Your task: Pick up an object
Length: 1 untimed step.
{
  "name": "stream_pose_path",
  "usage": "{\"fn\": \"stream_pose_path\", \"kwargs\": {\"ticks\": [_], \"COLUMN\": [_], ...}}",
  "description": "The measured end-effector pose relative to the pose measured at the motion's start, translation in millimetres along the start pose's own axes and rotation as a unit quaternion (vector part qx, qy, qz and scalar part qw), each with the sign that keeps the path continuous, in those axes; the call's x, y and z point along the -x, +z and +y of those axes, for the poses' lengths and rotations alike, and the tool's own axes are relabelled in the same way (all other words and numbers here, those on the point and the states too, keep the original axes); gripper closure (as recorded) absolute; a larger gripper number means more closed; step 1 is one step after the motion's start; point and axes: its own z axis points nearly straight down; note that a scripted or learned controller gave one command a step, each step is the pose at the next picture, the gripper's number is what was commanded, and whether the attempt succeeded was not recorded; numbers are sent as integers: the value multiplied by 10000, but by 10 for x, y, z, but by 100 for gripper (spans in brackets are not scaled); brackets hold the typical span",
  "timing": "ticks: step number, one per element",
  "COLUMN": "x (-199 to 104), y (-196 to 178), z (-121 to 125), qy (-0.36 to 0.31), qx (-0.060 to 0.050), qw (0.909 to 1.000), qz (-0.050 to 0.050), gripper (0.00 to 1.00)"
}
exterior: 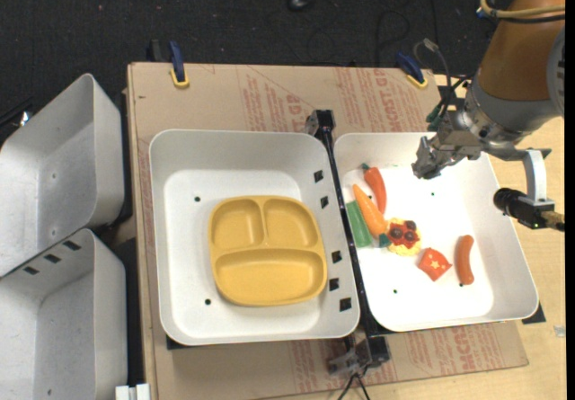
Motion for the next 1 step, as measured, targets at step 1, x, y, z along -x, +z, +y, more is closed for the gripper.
{"fn": "stream_pose_path", "kwargs": {"ticks": [1], "x": [-618], "y": [3], "z": [-104], "qy": [-4], "qx": [-4], "qw": [10000], "qz": [5], "gripper": [100]}}
